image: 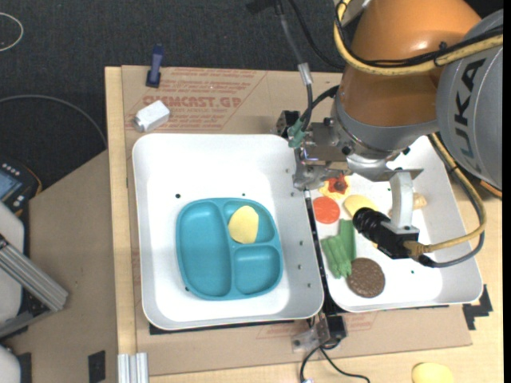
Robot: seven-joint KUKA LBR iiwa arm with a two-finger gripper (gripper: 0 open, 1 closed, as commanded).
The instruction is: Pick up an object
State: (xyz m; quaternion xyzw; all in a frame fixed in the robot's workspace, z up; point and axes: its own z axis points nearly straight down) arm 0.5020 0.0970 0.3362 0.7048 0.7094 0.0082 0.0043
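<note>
My gripper (319,163) hangs under the big orange wrist at the upper left of the right bin (451,282), close to the wall between the bins. Just below it lie a small red-orange piece (338,185), a red disc (325,209) and a yellow piece (352,205). Nearer the front are a green item (340,250) and a brown round disc (366,278). In the left bin (160,174), a blue divided plate (211,254) carries a yellow lemon-like object (244,224) in its upper right compartment. The wrist hides most of the gripper.
A small white box (152,116) and a blue item (155,65) lie on the cardboard behind the left bin. A yellow object (431,372) sits off the bench at the bottom right. The arm covers the back of the right bin.
</note>
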